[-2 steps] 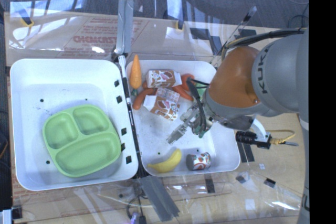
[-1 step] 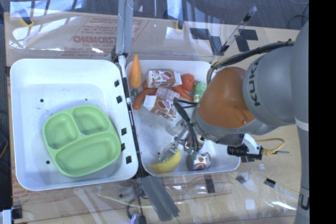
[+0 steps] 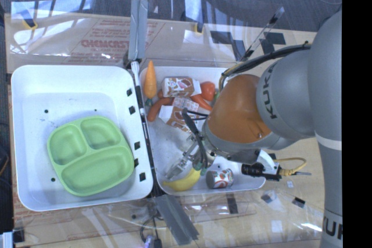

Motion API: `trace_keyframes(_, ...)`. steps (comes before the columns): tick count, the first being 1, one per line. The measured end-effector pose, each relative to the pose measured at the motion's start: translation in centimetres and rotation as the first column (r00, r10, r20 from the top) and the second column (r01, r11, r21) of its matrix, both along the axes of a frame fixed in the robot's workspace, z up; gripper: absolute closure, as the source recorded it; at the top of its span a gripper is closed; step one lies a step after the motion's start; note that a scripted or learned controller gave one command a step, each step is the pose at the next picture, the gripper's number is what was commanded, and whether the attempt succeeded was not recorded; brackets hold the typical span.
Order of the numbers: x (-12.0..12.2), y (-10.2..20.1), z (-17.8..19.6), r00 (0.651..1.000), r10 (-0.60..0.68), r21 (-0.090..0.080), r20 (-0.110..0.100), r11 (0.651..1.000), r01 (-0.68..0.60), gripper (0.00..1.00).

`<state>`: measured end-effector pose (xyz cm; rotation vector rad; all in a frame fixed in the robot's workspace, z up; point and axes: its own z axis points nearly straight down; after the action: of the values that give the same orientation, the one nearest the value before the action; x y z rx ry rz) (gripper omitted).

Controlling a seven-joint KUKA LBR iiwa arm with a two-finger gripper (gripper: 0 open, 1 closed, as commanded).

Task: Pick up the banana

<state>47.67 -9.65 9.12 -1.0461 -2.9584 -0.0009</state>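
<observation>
The yellow banana (image 3: 183,180) lies against the near wall of the right bin (image 3: 164,148). My gripper (image 3: 185,163) reaches down into that bin from under the orange wrist band, its metal fingers (image 3: 177,168) just above and to the left of the banana, touching or nearly touching its upper edge. The fingers look spread apart, and nothing sits between them. Part of the banana's right end is hidden by a small round can (image 3: 219,178).
The right bin also holds an orange carrot (image 3: 150,79), a sausage-like red piece (image 3: 156,108), food packets (image 3: 178,87) and red-orange items (image 3: 204,94) at the back. A green divided plate (image 3: 90,155) rests in the left bin (image 3: 35,96). The arm's bulk covers the right bin's right half.
</observation>
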Motion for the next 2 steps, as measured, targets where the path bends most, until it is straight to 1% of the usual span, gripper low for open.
trace_keyframes(1,0.11,0.01,1.00,1.000,0.004,0.000,0.001,1.000,-0.004,1.00)
trace_keyframes(2,0.11,0.01,1.00,1.000,0.004,0.000,0.001,1.000,-0.004,0.00)
